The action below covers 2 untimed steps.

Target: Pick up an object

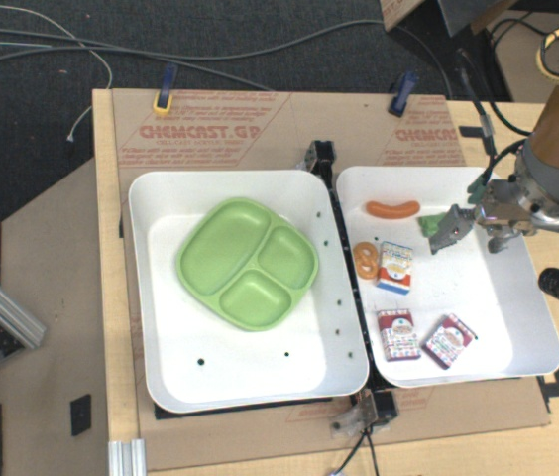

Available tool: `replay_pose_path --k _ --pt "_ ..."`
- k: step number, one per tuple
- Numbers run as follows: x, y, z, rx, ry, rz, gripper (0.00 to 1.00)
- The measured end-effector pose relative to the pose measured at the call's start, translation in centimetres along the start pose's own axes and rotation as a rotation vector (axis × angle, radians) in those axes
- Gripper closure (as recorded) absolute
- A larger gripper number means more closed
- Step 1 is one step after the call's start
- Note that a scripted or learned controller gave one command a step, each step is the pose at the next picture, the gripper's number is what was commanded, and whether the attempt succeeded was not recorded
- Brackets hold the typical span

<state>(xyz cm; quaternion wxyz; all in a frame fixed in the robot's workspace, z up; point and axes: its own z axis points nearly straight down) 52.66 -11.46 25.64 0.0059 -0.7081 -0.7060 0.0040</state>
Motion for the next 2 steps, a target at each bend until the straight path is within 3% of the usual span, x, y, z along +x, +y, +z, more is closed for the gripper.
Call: replay_pose_path --k 1,2 --pt "0.0 0.2 -0.6 -0.012 -0.002 -0.003 0.0" --pt "0.2 0.3 5.1 -0.007 0.0 -0.002 0.0"
